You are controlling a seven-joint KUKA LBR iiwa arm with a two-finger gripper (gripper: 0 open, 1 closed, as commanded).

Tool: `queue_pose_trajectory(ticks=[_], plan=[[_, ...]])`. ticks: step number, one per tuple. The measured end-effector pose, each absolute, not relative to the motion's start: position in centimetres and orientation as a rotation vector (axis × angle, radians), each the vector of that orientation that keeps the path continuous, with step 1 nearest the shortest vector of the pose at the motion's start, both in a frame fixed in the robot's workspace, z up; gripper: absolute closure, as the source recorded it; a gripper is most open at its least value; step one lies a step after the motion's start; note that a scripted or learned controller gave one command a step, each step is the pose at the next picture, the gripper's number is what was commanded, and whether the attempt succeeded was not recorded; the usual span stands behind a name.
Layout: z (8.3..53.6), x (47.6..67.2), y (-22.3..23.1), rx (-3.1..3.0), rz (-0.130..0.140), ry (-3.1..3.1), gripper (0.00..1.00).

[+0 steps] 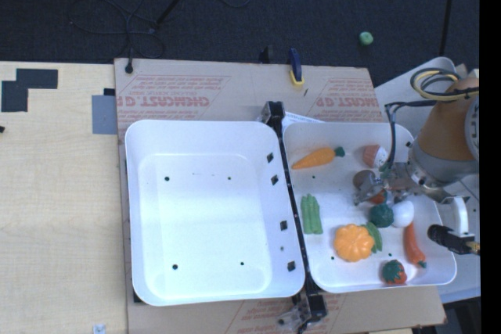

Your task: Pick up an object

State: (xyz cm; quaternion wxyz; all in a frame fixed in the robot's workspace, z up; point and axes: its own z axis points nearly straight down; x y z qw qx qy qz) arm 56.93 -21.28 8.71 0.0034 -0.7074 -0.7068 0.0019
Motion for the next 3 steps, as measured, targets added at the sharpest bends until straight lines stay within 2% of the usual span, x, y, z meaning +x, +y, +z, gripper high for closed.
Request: queue_pose_trajectory(ticks=[1, 2, 3], plan=[[8.8, 61.4, -21.3, -2.221, -0.002, -2.223, 0.00], [8.7, 56.0, -21.3, -2.218, 0.005, -2.217, 0.00], [8.8, 62.8, -21.3, -2.221, -0.004, -2.227, 0.00]])
